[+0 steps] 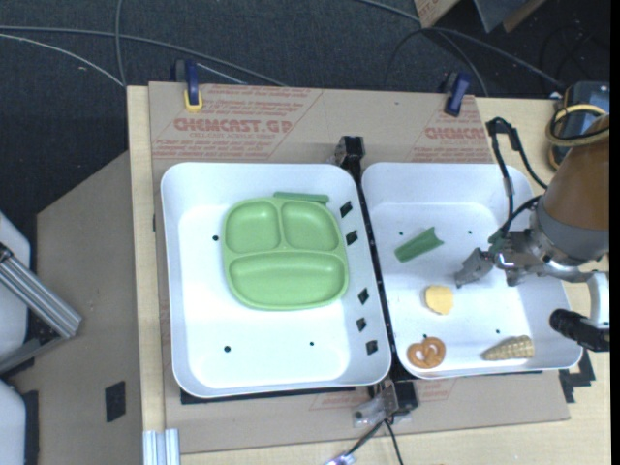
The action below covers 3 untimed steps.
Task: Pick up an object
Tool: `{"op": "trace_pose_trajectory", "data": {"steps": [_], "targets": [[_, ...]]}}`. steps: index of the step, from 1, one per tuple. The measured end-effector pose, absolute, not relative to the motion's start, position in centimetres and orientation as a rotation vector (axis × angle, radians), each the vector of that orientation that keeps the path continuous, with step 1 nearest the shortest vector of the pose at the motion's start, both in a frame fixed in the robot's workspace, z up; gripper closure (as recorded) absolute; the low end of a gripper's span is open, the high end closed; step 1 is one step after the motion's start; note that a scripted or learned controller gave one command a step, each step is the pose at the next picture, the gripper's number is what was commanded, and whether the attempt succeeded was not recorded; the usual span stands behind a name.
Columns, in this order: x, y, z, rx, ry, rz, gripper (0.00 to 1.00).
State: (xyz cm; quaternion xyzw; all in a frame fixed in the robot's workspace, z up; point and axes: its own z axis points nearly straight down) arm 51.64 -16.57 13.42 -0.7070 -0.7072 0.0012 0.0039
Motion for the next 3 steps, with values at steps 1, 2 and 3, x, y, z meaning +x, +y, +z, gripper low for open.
{"op": "trace_pose_trajectory", "data": {"steps": [1,2,3], "targets": [[51.6,-16.5,8.2,-2.217,-2.216,0.003,0.0],[51.7,-16.5,9.6,-2.221,-2.22,-0.002,1.0],[51.9,-15.5,14.8,-2.223,-2.227,-0.005,1.0]]}}
